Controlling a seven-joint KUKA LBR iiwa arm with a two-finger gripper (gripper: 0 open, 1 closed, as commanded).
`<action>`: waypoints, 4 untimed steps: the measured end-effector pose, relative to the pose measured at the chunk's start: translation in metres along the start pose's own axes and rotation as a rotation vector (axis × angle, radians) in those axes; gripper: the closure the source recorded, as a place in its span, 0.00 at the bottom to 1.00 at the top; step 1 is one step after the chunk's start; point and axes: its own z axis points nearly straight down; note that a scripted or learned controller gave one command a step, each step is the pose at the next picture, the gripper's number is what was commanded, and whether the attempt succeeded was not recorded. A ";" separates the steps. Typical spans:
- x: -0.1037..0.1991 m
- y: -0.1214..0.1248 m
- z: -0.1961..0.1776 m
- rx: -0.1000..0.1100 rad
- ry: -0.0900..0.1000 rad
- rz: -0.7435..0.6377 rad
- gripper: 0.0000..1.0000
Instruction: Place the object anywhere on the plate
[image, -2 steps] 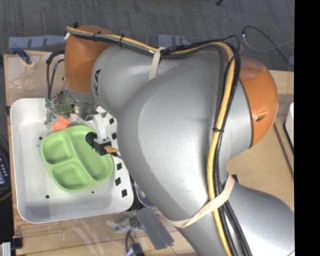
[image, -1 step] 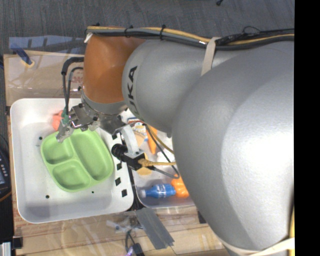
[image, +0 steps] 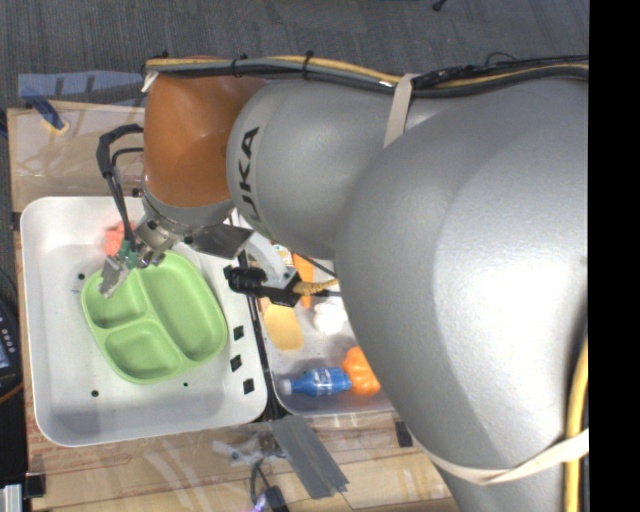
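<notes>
Hovering over the left bin (image: 60, 330), my gripper (image: 112, 275) sits at the upper left edge of the green plate (image: 165, 320). Whether anything is gripped I cannot tell; the tip is small, dark and partly merged with the plate rim at this slant.

Plate: light green, 3 compartments, lying tilted in the left bin, with 2 compartments toward the lower left and 1 longer one along the right side. My tip overlaps the rim near the top left corner of the plate.

Pink object (image: 115, 238): a small pink-red piece shows just above the plate's upper left corner, right beside my wrist, resting on the white floor of the left bin and partly hidden by my hardware. It is off the plate, touching or nearly touching its rim; I cannot tell which.

Black cable (image: 112, 175) loops from my wrist up along the orange band (image: 190, 140).

Right bin (image: 300, 405), mostly covered by my own grey arm (image: 450, 250): a pale yellow block (image: 283, 328), a blue bottle-like item (image: 318, 381) lying on its side, an orange piece (image: 362, 372) touching the blue item's right end, and a small white item (image: 327, 318) just beside the yellow block.

Bench (image: 180, 470): wood surface visible below both bins.
</notes>
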 end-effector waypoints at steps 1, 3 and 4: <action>0.051 -0.016 -0.068 -0.005 -0.002 -0.055 0.00; 0.007 0.027 -0.087 -0.004 -0.003 -0.157 0.00; 0.082 -0.056 0.026 0.001 0.000 -0.145 0.00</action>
